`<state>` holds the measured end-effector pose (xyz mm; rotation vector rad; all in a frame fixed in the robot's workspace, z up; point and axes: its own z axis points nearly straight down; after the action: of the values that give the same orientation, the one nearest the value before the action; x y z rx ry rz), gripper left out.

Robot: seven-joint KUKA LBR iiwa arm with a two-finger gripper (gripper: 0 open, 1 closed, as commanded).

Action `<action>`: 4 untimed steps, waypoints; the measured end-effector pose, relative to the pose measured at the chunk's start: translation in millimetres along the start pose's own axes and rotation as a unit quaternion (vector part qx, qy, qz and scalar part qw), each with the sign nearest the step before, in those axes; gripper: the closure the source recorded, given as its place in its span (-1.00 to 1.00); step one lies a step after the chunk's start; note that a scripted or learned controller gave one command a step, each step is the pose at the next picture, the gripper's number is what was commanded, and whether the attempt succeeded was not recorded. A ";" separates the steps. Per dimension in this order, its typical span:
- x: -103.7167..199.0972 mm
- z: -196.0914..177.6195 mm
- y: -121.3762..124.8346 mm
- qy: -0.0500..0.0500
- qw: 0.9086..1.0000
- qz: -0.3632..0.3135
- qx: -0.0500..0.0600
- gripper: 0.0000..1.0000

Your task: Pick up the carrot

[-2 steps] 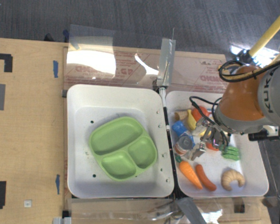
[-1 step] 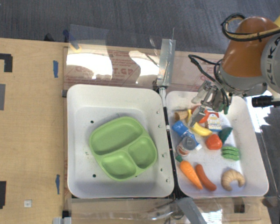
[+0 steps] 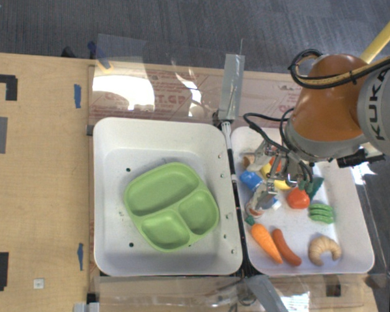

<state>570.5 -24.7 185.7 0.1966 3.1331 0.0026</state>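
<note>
**Operator:** While I work from the near edge outward, I find the carrot (image 3: 266, 242) first. It lies on the floor of the right bin (image 3: 356, 255), toward the near left corner, free of the arm. Its long axis runs diagonally, blunt end up-left, tip pointing down-right. A red sausage (image 3: 286, 247) lies just beside it on the right, almost parallel, and a croissant (image 3: 324, 249) sits further right.

**Observer:** And the hand?

**Operator:** One step farther back, the gripper (image 3: 266, 196) hangs over the bin, just beyond the carrot's blunt end. So the carrot lies nearward from it and slightly right. I judge the move as a short shift toward the near edge, then a descent.

**Observer:** Open or closed?

**Operator:** I cannot tell; clutter around it hides that, and I see nothing held. Beside it are a blue piece (image 3: 250, 180), a tomato (image 3: 298, 198) and a green ridged piece (image 3: 322, 212).

**Observer:** Arm pose?

**Operator:** Farthest back, the orange band (image 3: 328, 103) sits above the wrist, which points steeply down, the arm coming in from the right. The green divided plate (image 3: 171, 205) rests in the left bin (image 3: 111, 141).
</note>
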 end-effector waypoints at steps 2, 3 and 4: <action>89.4 0.3 -7.2 0.000 0.998 0.061 0.000 -1.00; 82.2 54.6 -48.2 -0.005 0.997 0.079 0.000 -1.00; 77.5 94.7 -81.2 -0.004 0.961 0.276 -0.002 -1.00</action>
<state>483.7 -95.5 90.7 1.0516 2.9493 0.0097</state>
